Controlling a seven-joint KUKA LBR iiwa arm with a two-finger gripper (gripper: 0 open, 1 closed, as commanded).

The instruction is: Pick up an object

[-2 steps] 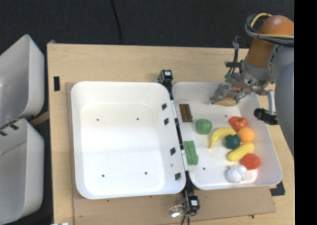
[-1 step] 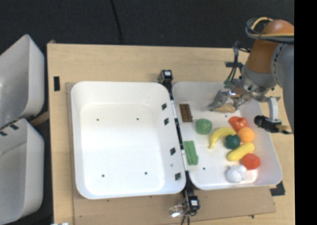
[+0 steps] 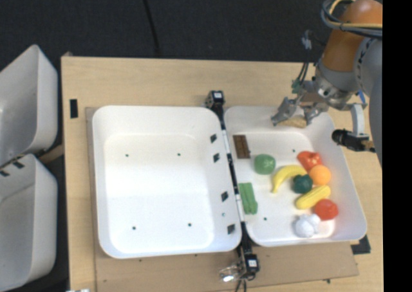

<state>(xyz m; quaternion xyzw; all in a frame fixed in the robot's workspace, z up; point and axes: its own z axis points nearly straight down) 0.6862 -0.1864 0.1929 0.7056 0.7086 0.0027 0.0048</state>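
At two o'clock, above the right bin (image 3: pixel 344 175), we see the claw (image 3: pixel 295 113) with fingers spread, a small tan thing (image 3: pixel 295 121) half hidden beneath it. Toward four o'clock lie a banana (image 3: pixel 285 175), a green ball (image 3: pixel 264 164), an orange (image 3: pixel 320 174) and a white ball (image 3: pixel 306 226). At nine o'clock on the wooden worktop (image 3: pixel 161 73) sits the left bin (image 3: pixel 154 181).

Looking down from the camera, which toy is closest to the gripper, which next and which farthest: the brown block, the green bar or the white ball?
From the gripper, at the right bin's far edge:
1. Brown block, by the divider, nearest.
2. Green bar, farther down along the divider.
3. White ball, near the bin's front corner, farthest.
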